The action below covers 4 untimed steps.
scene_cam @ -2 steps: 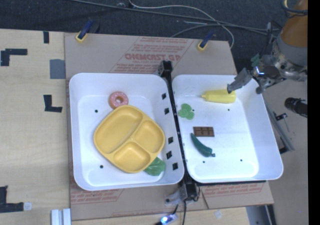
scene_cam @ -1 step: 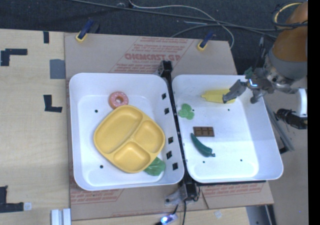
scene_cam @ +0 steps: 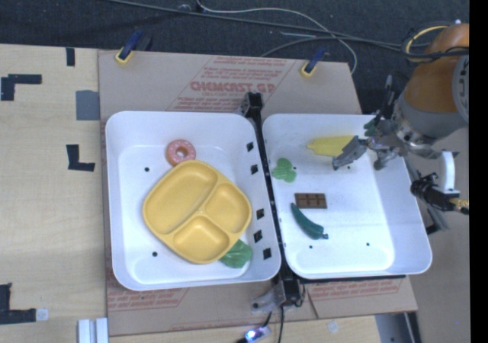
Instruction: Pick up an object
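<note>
the end effector (scene_cam: pixel 364 152), fingers apart, hovers beside the yellow piece (scene_cam: pixel 331 145).

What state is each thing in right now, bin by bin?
hand: over right bin, beside yellow piece, holding nothing seen
yellow piece: lying flat, right bin
chocolate bar: flat
green pepper: lying loose
green leaf: near divider
yellow plate: upright, left bin
donut: flat beside plate

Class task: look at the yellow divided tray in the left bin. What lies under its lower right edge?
A green leaf-like piece sticks out from beneath the yellow divided tray, resting on the left bin. How far it reaches under the tray is covered.
</note>
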{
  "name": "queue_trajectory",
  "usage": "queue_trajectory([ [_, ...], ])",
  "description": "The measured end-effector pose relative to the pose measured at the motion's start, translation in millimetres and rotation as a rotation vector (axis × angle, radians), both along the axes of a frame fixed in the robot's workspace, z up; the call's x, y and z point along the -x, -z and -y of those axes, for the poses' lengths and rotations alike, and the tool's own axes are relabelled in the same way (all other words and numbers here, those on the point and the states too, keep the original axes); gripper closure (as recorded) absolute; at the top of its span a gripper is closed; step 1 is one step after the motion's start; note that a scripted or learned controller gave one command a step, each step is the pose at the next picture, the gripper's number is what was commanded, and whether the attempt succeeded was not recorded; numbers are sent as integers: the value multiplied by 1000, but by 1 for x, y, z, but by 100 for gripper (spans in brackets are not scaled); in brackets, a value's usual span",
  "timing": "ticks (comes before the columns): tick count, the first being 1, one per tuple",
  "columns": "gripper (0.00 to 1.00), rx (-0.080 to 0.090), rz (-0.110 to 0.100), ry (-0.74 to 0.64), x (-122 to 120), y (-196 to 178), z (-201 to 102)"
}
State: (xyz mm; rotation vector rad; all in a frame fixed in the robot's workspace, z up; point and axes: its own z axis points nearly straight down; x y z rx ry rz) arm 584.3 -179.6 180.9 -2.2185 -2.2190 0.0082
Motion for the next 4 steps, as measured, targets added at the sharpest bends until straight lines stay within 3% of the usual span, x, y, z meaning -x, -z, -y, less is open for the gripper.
queue_trajectory([
  [1, 0, 0, 0, -1, -1, 44, 2],
  [2, 100, -1, 4, -3, -3, 32, 1],
  [4, 100, -1, 9, -2, -7, -58, -4],
])
